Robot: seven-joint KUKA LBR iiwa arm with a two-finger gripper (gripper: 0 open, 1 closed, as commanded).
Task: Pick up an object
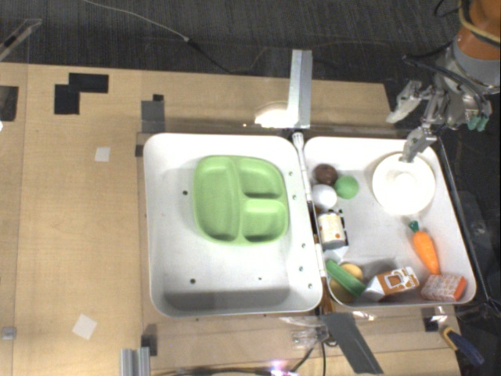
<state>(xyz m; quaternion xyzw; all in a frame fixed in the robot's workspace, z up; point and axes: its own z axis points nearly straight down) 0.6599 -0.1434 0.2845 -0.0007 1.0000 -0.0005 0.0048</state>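
My gripper (410,125) hangs at the back right corner of the right bin (368,229), just behind a white round dish (402,183). Its two fingers stand apart with nothing between them. The right bin holds several small things: a brown ball (325,173), a green ball (347,186), a white ball (324,197), a small labelled box (331,228), a carrot (424,249), a little carton (396,281), a pink block (442,287) and a green piece (343,276) beside a yellow one (353,270).
The left bin (168,233) holds a green divided plate (239,198). A metal post (300,88) rises behind the wall between the bins. The grey arm with its orange band (476,37) comes in from the top right.
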